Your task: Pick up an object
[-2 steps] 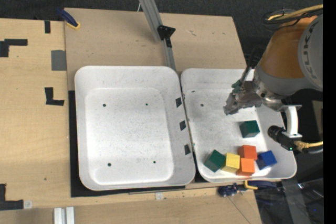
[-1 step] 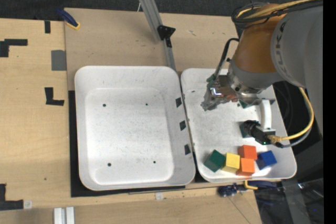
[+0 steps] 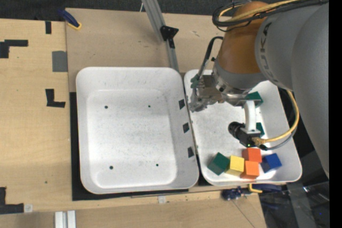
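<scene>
Blocks, assorted: green block (image 3: 217, 163), yellow block (image 3: 236, 164), orange block (image 3: 251, 168) clustered in right bin (image 3: 283, 168), below-right of jaws (image 3: 196, 100), spread indiscernible; I'd centre over the edgemost green, then descend.

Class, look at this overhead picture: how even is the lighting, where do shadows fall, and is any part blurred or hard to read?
Camera view: soft, even lighting, no harsh glare on the left bin; a faint shadow lies along its inner walls; the coloured blocks are sharp; the arm looms large and slightly soft, hiding much of the right bin; the gripper is small and indistinct.
</scene>
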{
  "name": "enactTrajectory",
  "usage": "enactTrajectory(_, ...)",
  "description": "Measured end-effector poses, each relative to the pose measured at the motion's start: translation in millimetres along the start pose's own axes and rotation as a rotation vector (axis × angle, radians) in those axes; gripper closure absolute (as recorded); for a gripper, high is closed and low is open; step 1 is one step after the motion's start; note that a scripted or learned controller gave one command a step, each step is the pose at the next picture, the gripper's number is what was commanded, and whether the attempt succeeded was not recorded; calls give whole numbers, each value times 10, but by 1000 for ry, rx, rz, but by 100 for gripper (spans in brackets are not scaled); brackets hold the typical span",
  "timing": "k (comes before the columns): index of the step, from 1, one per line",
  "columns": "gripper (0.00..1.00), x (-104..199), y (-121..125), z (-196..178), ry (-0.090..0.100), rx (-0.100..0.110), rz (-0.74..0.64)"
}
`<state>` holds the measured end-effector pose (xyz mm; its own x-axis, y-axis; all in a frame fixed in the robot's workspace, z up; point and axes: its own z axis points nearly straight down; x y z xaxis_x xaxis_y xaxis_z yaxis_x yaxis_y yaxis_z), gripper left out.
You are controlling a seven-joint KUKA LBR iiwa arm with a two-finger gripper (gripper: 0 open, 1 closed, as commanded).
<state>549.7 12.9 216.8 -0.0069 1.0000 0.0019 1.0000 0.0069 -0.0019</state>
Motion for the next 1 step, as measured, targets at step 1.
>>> enactTrajectory(1,100,528,152,49,0,0,0)
